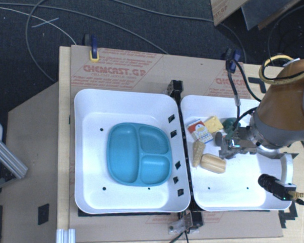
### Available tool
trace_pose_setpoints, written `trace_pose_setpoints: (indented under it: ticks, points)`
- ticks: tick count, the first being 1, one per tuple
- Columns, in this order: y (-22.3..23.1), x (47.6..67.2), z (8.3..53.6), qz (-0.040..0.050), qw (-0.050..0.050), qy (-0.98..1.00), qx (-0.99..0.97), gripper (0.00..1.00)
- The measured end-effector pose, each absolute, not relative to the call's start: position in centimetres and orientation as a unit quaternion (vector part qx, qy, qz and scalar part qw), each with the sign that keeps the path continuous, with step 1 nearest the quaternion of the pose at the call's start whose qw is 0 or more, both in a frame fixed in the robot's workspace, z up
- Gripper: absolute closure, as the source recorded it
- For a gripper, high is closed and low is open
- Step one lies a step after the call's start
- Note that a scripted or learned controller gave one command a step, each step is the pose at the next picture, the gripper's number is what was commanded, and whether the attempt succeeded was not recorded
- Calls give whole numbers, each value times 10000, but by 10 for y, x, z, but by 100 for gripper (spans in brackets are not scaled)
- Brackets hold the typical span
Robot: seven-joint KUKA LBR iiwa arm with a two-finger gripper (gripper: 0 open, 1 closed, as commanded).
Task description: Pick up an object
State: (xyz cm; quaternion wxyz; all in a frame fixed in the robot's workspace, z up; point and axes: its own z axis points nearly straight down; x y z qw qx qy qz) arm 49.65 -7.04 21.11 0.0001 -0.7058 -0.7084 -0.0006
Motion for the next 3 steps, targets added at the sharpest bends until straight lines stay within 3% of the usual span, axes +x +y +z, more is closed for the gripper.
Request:
trace_pose_setpoints:
  ticks: [1, 2, 3]
  points:
    - [-14, 522, 214, -7, -3, -7080, -7063, 100]
    - [32, 531, 219, -5, 0, -7074, -7068, 100]
    - [77, 558, 230, -9, -2, -7077, -7065, 100]
